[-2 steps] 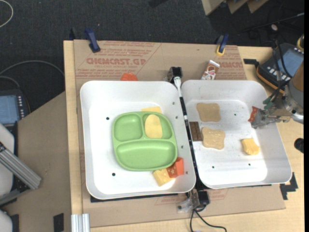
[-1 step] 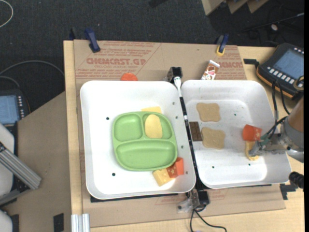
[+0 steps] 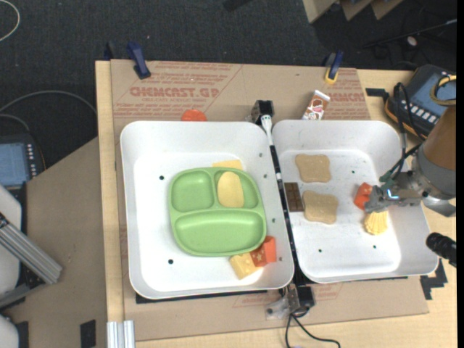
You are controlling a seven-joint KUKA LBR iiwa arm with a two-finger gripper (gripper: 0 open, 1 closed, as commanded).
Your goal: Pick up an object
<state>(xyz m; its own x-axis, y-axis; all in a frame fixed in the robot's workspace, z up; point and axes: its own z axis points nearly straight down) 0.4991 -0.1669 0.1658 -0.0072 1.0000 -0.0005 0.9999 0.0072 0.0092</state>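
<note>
Reaching in from the right, the grey arm (image 3: 435, 167) hangs low over the right-hand shallow white bin (image 3: 341, 267), with its end effector (image 3: 384, 194) down near that bin's right side. Whether the end effector is open or closed cannot be told, since the wrist hides it from above. Just left of it, touching or nearly so, sits a small orange-red block (image 3: 362, 195). Directly below it on the bin floor lies a pale yellow ridged piece (image 3: 375, 223), close enough that contact cannot be judged.

Further left in the same bin lie two tan toast-shaped slices: one (image 3: 314, 168) toward the back, the other (image 3: 320, 207) nearer the front. A dark brown rectangular bar (image 3: 292, 197) rests beside the front slice, against the bin's left wall.

The left-hand shallow white bin (image 3: 145, 194) holds a green plastic divided plate (image 3: 216, 227). A pale yellow oval piece (image 3: 230, 190) sits in the plate's upper right compartment. At the plate's front right corner lie a yellow wedge (image 3: 243, 265) and an orange cube (image 3: 267, 251), touching each other.

Both bins stand on a brown cardboard-covered counter (image 3: 116, 267). Behind the bins on that counter lie a small brown and white carton (image 3: 316, 105) and a flat orange disc (image 3: 193, 115).
</note>
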